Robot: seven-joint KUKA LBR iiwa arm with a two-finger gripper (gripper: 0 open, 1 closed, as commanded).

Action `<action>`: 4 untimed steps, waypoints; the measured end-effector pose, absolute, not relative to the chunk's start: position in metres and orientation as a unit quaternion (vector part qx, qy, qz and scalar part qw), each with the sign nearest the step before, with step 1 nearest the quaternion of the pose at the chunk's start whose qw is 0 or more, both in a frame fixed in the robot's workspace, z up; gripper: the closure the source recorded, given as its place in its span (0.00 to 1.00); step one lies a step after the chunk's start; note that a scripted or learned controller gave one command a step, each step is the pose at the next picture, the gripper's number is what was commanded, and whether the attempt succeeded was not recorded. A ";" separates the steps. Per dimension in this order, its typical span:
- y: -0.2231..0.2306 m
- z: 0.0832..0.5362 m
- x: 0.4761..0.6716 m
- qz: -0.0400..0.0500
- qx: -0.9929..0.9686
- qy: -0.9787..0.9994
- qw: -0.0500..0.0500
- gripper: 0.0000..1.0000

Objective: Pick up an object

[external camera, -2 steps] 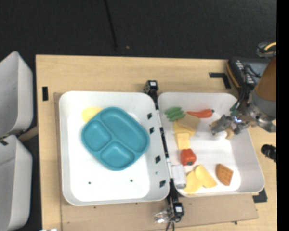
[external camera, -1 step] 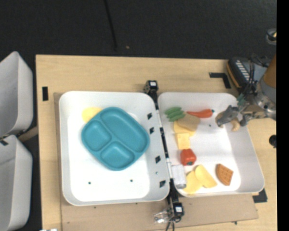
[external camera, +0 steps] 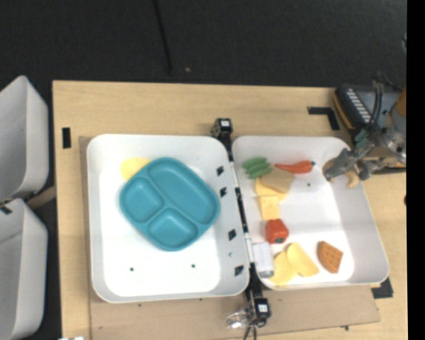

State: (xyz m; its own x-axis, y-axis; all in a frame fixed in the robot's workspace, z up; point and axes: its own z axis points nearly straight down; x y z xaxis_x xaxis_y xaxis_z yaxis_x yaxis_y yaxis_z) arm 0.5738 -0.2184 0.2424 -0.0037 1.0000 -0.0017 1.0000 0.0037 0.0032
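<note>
Claw [external camera: 342, 170]: at the upper right rim of the right bin [external camera: 361, 211], reaching in from the right edge of the view. Fingers point left and slightly down over the bin's corner. Whether they stand apart or together cannot be told; the tips are small and blurred. Nothing is seen between them. No object touches the claw.

Nearest object: red-orange chili pepper [external camera: 295, 166], lying flat near the bin's top wall, apart from the claw to its left.

Beside the pepper, further left: green leafy piece [external camera: 256, 166], near the bin's upper left corner.

Below these: tan wedge [external camera: 276, 183], overlapping a pale yellow block [external camera: 269, 205] beneath it.

Centre-left of the right bin: small red piece [external camera: 275, 230], just below the yellow block.

Lower part of the right bin: yellow lumpy piece [external camera: 292, 262], with a white cylinder [external camera: 263, 259] at the left wall touching or just beside it; orange waffle-like piece [external camera: 330, 256] near it to the right, apart.

Left bin [external camera: 106, 261]: holds a blue divided plate [external camera: 168, 202] with three compartments, set at a slant. A yellow item [external camera: 132, 166] lies at the plate's upper left edge, partly hidden under it.

Tabletop [external camera: 163, 108]: light wood, carrying both bins side by side. Black clips [external camera: 222, 127] sit at the seam between the bins.
</note>
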 end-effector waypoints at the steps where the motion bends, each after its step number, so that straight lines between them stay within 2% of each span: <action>1: -0.169 0.252 0.558 0.001 0.705 0.709 0.000 1.00; 4: -0.024 0.241 0.528 0.000 0.705 0.709 0.000 1.00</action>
